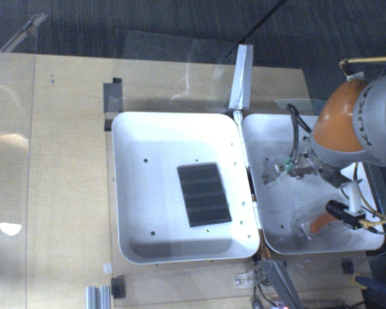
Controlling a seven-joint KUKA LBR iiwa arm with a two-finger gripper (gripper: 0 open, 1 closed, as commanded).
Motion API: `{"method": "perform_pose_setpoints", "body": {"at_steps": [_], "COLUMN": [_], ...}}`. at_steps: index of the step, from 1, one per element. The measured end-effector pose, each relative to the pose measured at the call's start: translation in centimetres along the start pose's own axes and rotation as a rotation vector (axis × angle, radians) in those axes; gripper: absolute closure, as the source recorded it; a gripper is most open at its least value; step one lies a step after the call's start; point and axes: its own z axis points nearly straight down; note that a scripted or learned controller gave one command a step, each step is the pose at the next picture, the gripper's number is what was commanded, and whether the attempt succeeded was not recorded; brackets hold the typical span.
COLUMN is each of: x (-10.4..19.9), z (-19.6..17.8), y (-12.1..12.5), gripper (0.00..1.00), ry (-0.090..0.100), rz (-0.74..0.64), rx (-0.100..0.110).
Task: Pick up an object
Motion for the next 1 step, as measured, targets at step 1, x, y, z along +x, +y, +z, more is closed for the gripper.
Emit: {"method": "perform_pose_setpoints", "body": {"at_steps": [1], "x": [-2.42], "z": [0.23], "y": [5.70], "gripper": [0.00], "ry": [-0.002], "rz": [0.239], "rx": [0.005]}}
